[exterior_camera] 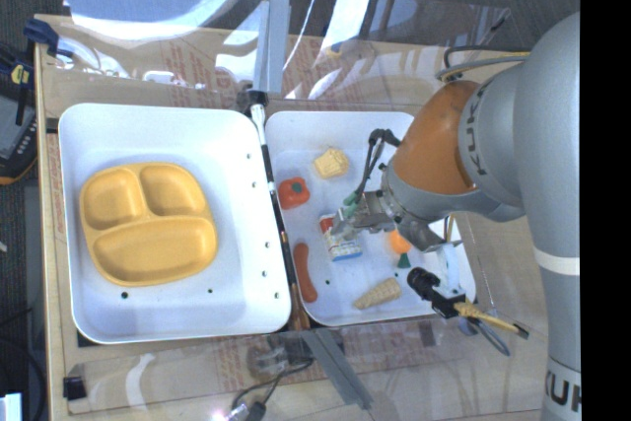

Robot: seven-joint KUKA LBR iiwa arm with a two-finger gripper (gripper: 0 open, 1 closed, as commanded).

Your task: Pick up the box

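The box (344,249) is small, white and blue with a red end, and lies in the middle of the right bin (434,283). My gripper (347,224) hangs right over the box's upper end, reaching down from the grey and orange arm (444,158) at the right. The gripper body covers part of the box's top. Whether the box is touched or gripped cannot be made out.
Around the box lie a red tomato (293,193), a yellow chunk (330,163), a red sausage (306,273), a tan cone (378,293) and an orange-green piece (399,246). The left bin (79,311) holds a yellow divided plate (148,222).
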